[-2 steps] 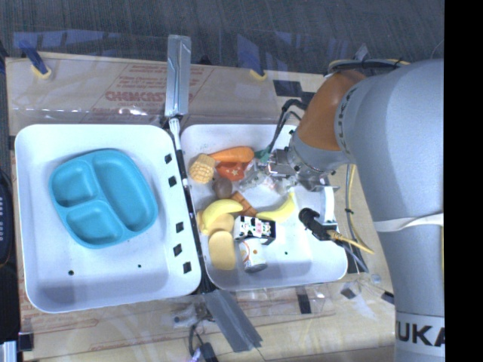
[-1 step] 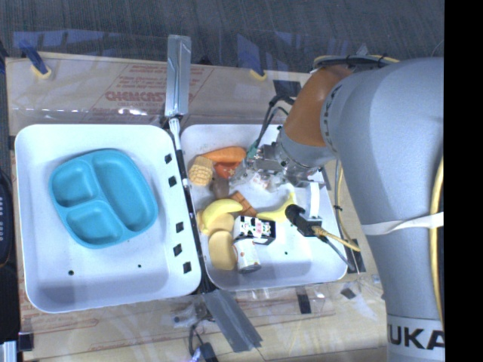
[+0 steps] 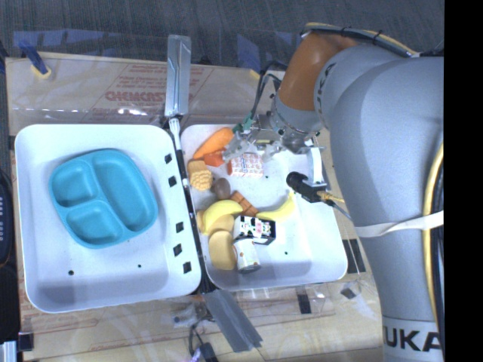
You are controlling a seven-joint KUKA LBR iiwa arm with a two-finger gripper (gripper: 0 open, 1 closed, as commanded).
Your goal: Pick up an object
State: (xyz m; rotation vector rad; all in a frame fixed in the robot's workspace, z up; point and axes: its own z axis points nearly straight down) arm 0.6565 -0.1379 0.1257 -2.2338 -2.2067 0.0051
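Observation:
The right bin (image 3: pixel 317 259) holds a jumble of small items. An orange carrot-like piece (image 3: pixel 215 143) lies at its far left, and a white packet with red print (image 3: pixel 246 165) sits beside it. My gripper (image 3: pixel 253 139) hangs over the far end of this bin, directly above the packet and just right of the carrot. Nearer the front lie a yellow banana (image 3: pixel 217 216), a black-and-white carton (image 3: pixel 255 229), a small can (image 3: pixel 247 257) and a pale yellow fruit (image 3: pixel 221 250). A yellow ridged piece (image 3: pixel 200 178) and a brown ball (image 3: pixel 221 188) rest by the left wall.
A blue divided plate (image 3: pixel 102 196) lies in the left bin (image 3: pixel 45 277). The grey arm with its orange band (image 3: pixel 306 70) covers the right side of the bench. A metal divider bar (image 3: pixel 178 74) stands between the bins at the back.

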